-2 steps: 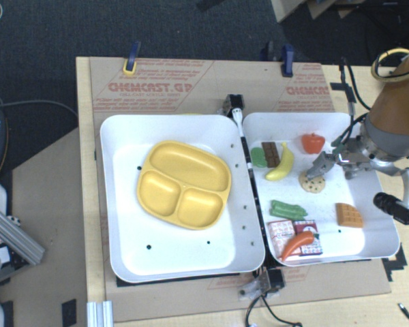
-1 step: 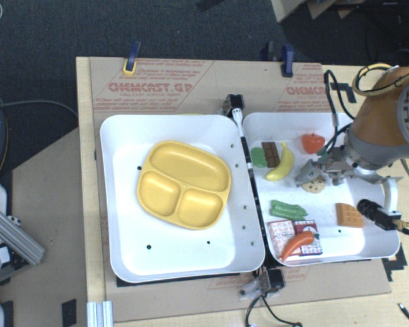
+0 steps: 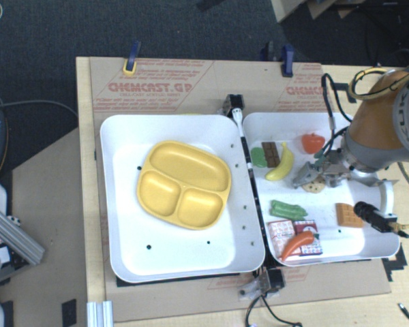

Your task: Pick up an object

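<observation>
Over the right bin (image 3: 395,247), the hand (image 3: 313,176) is reaching low among the food toys.
It is hovering beside a cookie (image 3: 314,187) and a banana (image 3: 281,165); nothing is showing between its tips, and whether it is clenched cannot be told. Next likely calls for settling onto one item.

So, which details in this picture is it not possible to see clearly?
- Gripper: fingers too small and blurred, camera view; open or shut unclear.
- Object under the gripper: partly hidden by it; identity unclear.
- Packet: print too small; red pepper overlaps it.
- Arm: cut by right edge.
</observation>
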You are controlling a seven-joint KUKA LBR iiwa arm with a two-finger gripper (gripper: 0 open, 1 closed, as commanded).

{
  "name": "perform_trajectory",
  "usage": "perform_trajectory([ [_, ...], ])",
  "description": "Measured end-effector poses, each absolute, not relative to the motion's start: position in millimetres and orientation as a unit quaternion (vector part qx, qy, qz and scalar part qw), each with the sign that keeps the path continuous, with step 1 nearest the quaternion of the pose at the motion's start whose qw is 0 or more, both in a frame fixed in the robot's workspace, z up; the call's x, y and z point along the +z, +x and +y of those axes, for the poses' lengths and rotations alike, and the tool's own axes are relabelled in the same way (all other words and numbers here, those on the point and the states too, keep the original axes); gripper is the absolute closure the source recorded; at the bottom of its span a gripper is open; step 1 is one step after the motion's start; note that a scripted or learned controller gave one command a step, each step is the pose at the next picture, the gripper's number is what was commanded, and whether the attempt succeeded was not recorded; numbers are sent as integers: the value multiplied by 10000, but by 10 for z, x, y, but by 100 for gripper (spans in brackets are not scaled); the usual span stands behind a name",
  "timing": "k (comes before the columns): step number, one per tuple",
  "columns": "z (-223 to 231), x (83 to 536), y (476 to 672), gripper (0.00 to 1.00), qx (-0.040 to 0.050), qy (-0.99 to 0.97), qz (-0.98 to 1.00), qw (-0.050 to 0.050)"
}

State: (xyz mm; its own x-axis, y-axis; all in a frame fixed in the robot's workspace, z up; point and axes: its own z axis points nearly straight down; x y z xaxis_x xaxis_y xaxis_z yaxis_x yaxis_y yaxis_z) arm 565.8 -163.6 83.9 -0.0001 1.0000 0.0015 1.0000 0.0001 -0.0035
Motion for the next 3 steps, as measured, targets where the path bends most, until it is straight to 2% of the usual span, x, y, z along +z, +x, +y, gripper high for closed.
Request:
perform_trajectory([
  [1, -1645, 969, 5672, 100, -6, -7074, -7068, -11],
  [2, -1617, 1593, 5639, 100, -16, -7069, -7073, -34],
  [3, -1651, 2179, 5745, 100, -18, -7067, -7075, -38],
])
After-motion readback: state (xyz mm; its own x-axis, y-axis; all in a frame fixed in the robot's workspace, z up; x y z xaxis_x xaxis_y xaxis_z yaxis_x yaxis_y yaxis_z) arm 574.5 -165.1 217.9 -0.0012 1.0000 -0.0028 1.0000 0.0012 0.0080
